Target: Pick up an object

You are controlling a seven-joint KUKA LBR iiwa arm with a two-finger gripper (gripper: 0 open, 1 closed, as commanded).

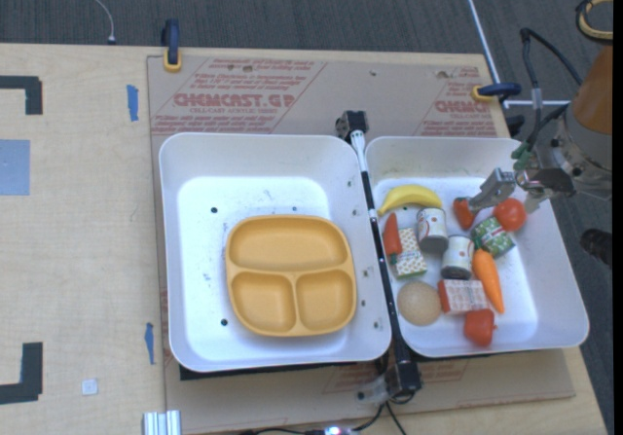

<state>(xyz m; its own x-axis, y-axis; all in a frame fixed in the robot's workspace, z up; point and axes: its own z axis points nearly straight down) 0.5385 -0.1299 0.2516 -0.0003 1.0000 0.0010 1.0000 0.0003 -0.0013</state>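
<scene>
The right bin point(557, 311) holds several toy foods. A yellow banana point(411, 197) lies at its back. A red tomato point(510, 214) and a small red piece point(463, 213) sit near the back right. Below them are a green box point(494, 240) and an orange carrot point(489, 279). My gripper point(490, 194) reaches in from the right and hangs low over the back right of this bin, between the small red piece and the tomato. Nothing can be seen held in it.
A small can point(431, 226), a second can point(458, 258), a red and white packet point(463, 296), a beige ball point(420, 304) and a red fruit point(479, 327) crowd the right bin. A yellow divided plate point(290, 273) lies in the left bin point(185, 229).
</scene>
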